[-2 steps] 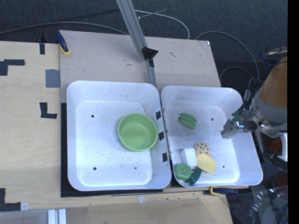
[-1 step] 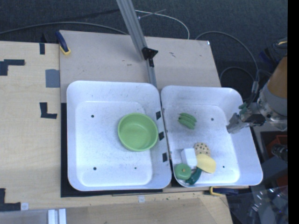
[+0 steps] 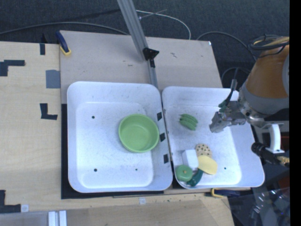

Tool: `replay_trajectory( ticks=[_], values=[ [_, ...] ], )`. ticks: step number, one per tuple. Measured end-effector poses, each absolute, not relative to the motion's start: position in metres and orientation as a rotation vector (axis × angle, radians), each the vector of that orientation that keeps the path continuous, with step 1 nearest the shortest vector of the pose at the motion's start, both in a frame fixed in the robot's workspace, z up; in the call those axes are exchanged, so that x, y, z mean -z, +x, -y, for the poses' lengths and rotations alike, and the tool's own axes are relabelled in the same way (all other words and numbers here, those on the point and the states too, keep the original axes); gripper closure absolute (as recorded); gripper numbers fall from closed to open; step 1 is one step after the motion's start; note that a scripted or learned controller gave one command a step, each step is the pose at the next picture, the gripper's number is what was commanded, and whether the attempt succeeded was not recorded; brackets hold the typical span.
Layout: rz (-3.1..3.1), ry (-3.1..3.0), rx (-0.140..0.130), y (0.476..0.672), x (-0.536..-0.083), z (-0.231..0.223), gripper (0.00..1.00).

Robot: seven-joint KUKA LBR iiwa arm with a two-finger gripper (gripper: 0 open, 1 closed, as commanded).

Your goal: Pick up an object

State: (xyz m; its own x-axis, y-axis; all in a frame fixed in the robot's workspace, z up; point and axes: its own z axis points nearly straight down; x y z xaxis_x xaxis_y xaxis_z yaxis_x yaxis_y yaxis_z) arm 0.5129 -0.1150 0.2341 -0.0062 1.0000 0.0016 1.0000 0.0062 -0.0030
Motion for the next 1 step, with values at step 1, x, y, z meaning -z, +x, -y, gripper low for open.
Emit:
replay_trajectory(
  ticks=[1],
  values=[
    [2.227,-2.211,-0.001,0.5233,-0.2289,0.0546,1.00]
  ],
)
